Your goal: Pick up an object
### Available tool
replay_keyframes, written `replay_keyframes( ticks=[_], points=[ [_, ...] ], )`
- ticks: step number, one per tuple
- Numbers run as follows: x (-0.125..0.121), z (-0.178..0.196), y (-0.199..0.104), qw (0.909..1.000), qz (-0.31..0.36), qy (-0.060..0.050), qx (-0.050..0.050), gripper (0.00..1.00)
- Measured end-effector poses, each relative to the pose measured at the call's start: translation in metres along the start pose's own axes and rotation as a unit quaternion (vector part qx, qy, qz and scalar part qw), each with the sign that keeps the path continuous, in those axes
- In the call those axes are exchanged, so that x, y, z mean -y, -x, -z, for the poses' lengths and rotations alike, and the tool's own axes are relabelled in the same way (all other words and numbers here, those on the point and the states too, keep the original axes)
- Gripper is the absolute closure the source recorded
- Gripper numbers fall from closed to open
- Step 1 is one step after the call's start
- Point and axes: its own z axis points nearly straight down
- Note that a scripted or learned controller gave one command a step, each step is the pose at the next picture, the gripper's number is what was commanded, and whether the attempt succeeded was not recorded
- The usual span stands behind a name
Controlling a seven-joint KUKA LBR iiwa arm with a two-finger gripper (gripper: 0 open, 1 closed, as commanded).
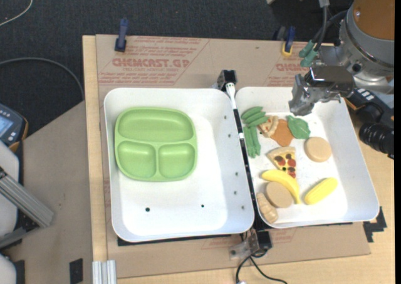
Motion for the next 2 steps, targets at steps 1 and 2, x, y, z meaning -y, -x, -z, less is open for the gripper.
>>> replay_keyframes(
  ticks=[1,2],
  points=[
    [-0.024,-0.049,0.008,1.0000,0.001,0.000,0.000,1.00],
    [-0.018,-0.203,-0.017,1.0000,0.002,-0.005,0.000,1.00]
  ],
)
